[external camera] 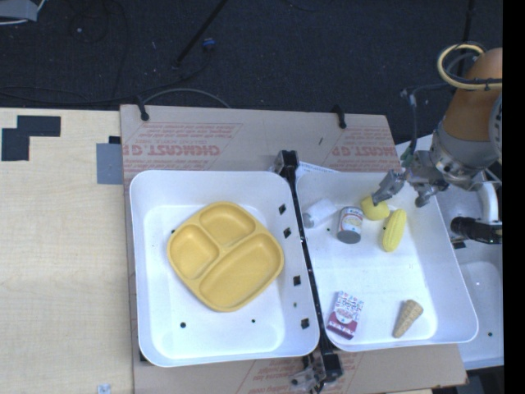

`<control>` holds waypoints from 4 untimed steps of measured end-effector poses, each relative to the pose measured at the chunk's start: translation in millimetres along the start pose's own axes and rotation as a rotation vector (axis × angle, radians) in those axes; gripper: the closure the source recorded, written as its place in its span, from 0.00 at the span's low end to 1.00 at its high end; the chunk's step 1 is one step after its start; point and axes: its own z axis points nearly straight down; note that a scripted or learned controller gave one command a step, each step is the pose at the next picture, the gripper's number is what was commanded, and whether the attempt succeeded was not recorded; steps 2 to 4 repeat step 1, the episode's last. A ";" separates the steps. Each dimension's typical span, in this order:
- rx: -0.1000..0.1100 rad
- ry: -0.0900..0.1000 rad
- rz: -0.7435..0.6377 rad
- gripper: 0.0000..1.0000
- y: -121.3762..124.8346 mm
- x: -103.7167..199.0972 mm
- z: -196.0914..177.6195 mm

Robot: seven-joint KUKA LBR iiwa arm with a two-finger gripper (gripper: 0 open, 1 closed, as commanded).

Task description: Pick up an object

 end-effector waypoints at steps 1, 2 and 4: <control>-0.015 -0.003 -0.002 0.00 3.1 0.2 -9.6; -0.015 -0.003 -0.002 0.00 3.1 0.2 -9.6; -0.015 -0.003 -0.002 0.00 3.1 0.2 -9.6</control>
